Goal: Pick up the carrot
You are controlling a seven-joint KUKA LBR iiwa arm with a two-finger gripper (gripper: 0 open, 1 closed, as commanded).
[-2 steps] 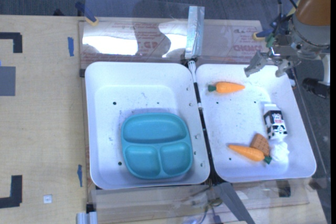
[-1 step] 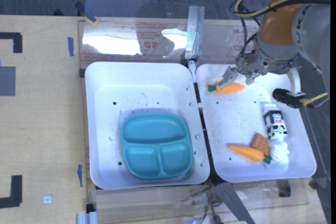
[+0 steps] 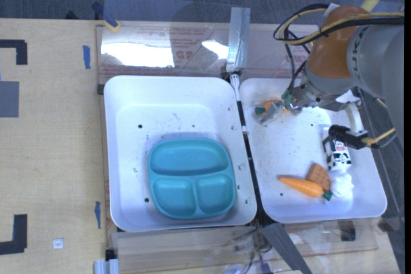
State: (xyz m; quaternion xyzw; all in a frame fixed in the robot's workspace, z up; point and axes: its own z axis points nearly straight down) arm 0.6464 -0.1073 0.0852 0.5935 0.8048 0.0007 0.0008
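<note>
The carrot (image 3: 300, 186), orange with a small green top at its right end, lies flat near the front of the right bin (image 3: 289, 144). My gripper (image 3: 275, 110) hangs low over the back left part of that bin, well behind the carrot and apart from it. Small orange and green bits show right at its tip, and I cannot make out what they are. The grey arm with its orange band (image 3: 331, 51) comes in from the upper right.
A brown waffle-like piece (image 3: 316, 173) touches the carrot's right end, with a white lump (image 3: 343, 186) beside it. A black-and-white toy (image 3: 338, 154) stands by the right wall. The left bin (image 3: 128, 106) holds a teal divided plate (image 3: 191, 178).
</note>
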